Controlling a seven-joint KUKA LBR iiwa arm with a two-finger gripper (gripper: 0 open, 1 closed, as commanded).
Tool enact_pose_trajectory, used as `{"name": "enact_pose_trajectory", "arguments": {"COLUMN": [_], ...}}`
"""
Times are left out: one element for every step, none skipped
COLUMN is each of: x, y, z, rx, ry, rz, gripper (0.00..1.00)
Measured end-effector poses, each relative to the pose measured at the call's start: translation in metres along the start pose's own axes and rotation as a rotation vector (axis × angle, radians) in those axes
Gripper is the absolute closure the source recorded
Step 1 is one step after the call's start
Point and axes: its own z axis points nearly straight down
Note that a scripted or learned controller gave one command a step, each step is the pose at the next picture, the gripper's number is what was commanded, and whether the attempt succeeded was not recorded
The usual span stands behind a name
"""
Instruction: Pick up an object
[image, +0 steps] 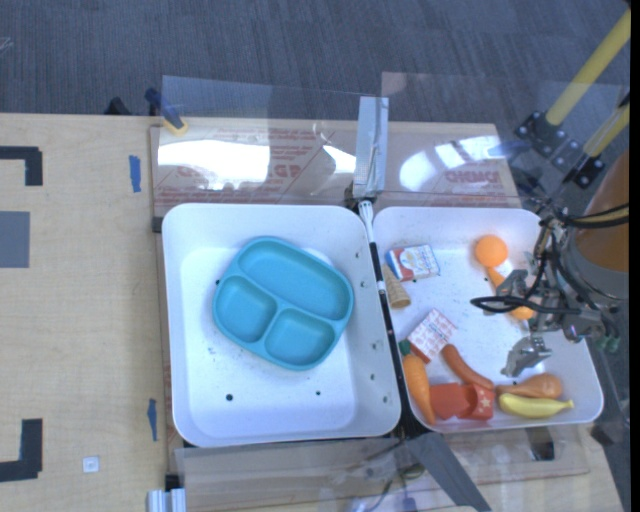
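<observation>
the gripper hangs low over the right bin, just above the banana and a peach-coloured fruit; i cannot tell its state. a blue tray sits in the left bin.

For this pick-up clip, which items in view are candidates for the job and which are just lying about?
Job:
gripper
banana
orange ball
carrot
sausage
small carton
right bin

Lying about:
blue divided plate
left bin
</observation>
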Motion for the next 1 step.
{"name": "enact_pose_trajectory", "arguments": {"x": [-0.0119], "y": [0.0128], "z": [0.0953], "rx": [0.007], "ry": [-0.021], "rz": [-0.11], "gripper": [0.0]}}
